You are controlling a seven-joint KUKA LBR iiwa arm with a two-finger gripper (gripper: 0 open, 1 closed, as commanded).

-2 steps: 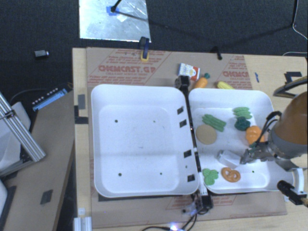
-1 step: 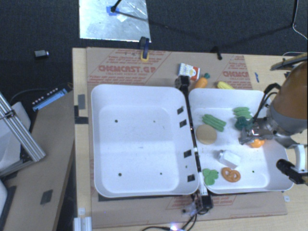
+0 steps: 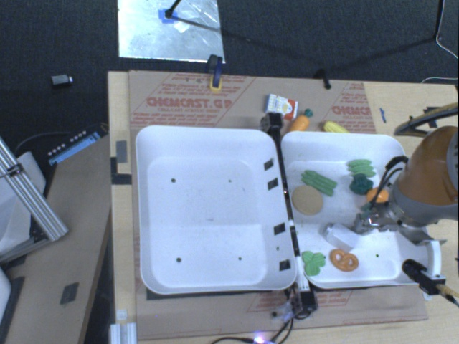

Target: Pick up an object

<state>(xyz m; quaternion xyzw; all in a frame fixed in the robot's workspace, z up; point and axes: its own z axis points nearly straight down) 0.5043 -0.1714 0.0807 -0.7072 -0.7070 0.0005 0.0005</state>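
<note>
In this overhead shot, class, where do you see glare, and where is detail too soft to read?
Camera view: glare washes the silvery sheet at top; the left bin reads flat bright white with little shadow; the gripper and the small toys beside it are soft, so finger detail is unreadable.

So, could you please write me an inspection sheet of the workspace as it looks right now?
Surface: left bin and right bin side by side on cardboard.
Job's things: in the right bin, green pod, tan disc, pretzel, green leaf, teal piece, light green piece.
Clutter: carrot, yellow piece and small carton behind the bins.
Grippers: gripper low over the right bin beside a clear piece; finger state unclear.
Cables: black cable across the floor.
Surroundings: foil sheet, dark carpet.
</note>
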